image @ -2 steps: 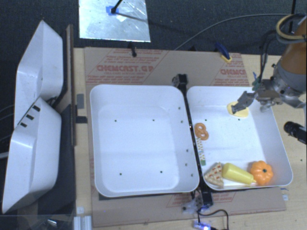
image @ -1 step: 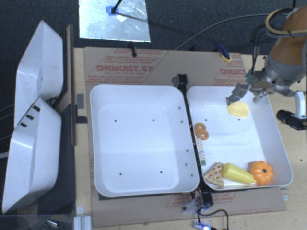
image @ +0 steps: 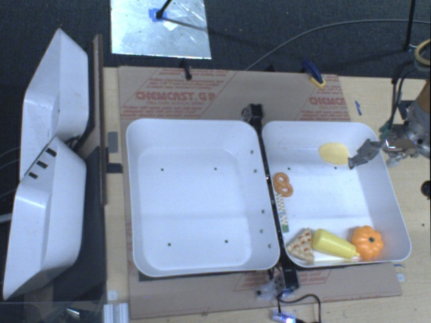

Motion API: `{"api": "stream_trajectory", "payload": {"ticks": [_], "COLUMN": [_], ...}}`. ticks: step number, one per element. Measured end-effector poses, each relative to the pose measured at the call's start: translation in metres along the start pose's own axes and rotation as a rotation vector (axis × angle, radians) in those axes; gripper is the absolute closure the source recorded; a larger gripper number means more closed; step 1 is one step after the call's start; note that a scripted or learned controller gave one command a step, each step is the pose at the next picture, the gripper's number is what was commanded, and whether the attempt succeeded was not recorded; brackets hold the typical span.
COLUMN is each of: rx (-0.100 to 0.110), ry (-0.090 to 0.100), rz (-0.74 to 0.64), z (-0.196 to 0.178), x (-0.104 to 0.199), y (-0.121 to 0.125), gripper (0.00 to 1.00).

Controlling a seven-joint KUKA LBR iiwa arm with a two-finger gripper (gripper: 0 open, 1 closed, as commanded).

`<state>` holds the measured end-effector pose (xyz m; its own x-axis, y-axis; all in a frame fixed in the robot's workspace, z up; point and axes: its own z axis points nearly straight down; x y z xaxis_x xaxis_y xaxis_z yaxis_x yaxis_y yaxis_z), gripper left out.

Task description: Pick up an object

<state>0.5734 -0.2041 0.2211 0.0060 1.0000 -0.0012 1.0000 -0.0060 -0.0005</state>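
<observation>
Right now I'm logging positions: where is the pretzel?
The pretzel lies in the right bin, against its left wall, well above the pizza slice.

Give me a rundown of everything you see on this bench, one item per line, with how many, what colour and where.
Shallow plastic bins: two, white, side by side on the bench.
Flat oval piece: one, pale yellow, far part of the right bin, beside the gripper.
Pretzel-shaped toy: one, orange-brown, left wall of the right bin.
Wedge-shaped toy slice: one, tan, near edge of the right bin.
Long rounded toy: one, yellow, near edge, between the slice and the pumpkin.
Small toy pumpkin: one, orange, near right corner.
Metal sheet: one, silvery, on the floor beyond the bench.
Gripper: one, grey, over the right bin's far part.
</observation>
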Motion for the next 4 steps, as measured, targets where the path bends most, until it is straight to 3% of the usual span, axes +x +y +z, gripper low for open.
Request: {"api": "stream_trajectory", "payload": {"ticks": [1,2,3,4], "rx": [-0.003,-0.009,-0.002,0.007], "ry": [0.000,0.000,0.001,0.004], "rz": [-0.007,-0.015,-0.013,-0.009], "z": [-0.011,-0.097,-0.093,-0.008], "x": [0.003,0.017,0.017,0.082], "y": [0.002,0.009,0.008,-0.077], "gripper": [1.00,1.00,0.00,0.00]}}
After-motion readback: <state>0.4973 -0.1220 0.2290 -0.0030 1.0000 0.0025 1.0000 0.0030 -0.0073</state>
